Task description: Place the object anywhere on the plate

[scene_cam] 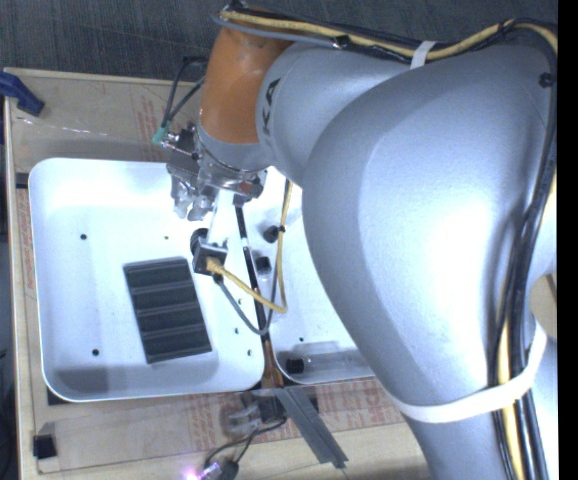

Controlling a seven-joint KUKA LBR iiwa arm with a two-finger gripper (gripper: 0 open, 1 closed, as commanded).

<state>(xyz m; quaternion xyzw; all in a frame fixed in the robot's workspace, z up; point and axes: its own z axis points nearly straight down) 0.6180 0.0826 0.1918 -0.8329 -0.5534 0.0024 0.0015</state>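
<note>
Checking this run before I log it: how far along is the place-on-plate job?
Done: nothing visibly placed. The dark ribbed rectangular plate lies in the left white bin with nothing on its visible surface. In hand: the gripper sits over the bin's far side, above and apart from the plate; I can't tell whether it carries an object. Left: bringing the object over the plate and setting it down, as far as this view shows.

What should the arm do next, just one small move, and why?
Probably shift the gripper over the dark ribbed slab in the left bin. It hangs above the bin's upper part, off the slab; I cannot tell if it carries anything.
</note>
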